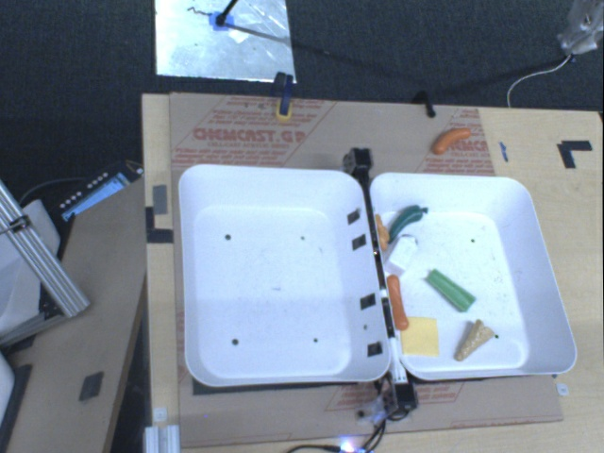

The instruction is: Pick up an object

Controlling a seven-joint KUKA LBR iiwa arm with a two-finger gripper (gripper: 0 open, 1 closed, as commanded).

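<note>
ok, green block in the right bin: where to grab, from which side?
Take the green block at its middle, from straight above, pincer closing across its short width. It lies flat and diagonal, apart from the yellow square and cone, so both long sides are free.

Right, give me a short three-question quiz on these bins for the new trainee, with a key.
1. True or false: the yellow square lies in the right bin.
2. Which item lies outside both bins, on the bench behind them?
A. the green block
B. the orange sausage-shaped piece
C. the tan cone
3. Fill in: the slim orange stick lies along the right bin's ____ wall, as the camera sees it.

Key: 1 true; 2 B; 3 left.
</note>
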